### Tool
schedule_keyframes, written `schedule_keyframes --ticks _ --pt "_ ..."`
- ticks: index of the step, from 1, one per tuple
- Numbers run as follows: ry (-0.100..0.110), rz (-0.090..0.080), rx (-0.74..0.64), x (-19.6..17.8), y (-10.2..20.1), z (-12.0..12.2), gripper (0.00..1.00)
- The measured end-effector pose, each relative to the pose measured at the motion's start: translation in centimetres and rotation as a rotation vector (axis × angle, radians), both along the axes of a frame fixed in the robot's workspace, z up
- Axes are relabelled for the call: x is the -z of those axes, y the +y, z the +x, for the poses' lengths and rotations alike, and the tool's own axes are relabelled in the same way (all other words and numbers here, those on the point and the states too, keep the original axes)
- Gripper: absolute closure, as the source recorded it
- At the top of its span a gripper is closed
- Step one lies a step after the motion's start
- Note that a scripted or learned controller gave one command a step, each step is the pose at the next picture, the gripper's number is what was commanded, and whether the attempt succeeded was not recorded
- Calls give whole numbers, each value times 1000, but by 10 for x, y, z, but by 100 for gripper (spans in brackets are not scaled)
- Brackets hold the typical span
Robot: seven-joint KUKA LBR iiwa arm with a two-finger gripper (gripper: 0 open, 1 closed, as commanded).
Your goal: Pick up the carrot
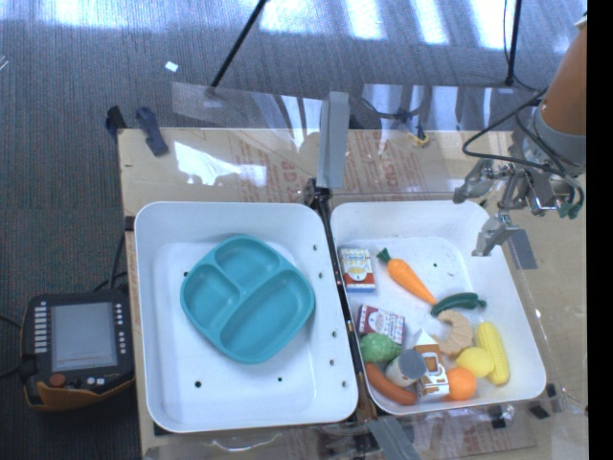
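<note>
The carrot (409, 276) lies in the right bin (522, 305), left of and below the gripper (505, 238), clear of the box (355, 265); probably light, rigid, slick plastic; best pinched across its thick middle; finger spread unreadable.

Both bins are white: the left bin (153, 353) holds a teal plate (247, 298). In the right bin (460, 223), the carrot (410, 277) is orange with a green top. Beside it lies a dark green bean pod (458, 303), a yellow corn cob (493, 351), a yellow lemon (474, 360) and an orange fruit (462, 383). The small box (355, 266) is red, white and yellow. The tabletop (239, 161) is pale brown with reddish lettering. The tool (508, 238) is grey metal.
</note>
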State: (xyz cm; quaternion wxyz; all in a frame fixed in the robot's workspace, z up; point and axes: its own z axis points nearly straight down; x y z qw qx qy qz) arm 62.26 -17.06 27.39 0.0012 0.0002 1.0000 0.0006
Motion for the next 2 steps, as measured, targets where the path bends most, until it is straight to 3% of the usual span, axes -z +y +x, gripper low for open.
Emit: schedule_keyframes --ticks 1,2 --pt "4 0 343 187 13 -17 0" --pt "0 0 337 176 16 -15 100"
